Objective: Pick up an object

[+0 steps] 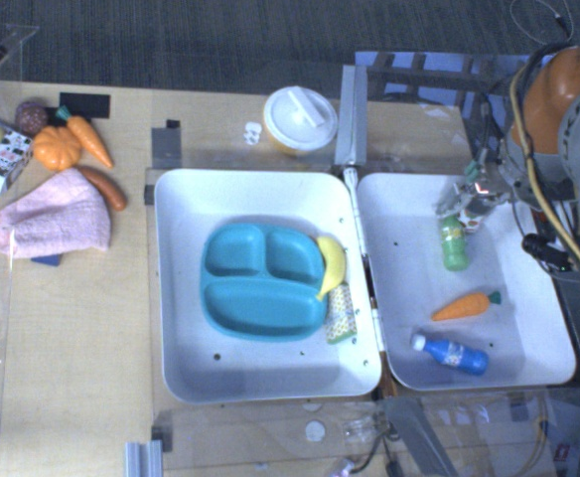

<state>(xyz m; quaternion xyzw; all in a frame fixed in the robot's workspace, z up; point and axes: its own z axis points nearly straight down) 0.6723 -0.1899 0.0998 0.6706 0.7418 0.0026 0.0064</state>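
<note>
Since our gripper (466, 207) hangs just over the green bottle (455, 245), probably to grasp it, we cannot tell its opening.

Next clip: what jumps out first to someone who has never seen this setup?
The big blue divided tray in the left bin dominates, with a yellow banana along its right edge. In the right bin, the gripper sits just above a green bottle, with an orange carrot and a blue bottle lying nearer the front. Off to the far left, a pink cloth and toy vegetables rest on the bench.
</note>
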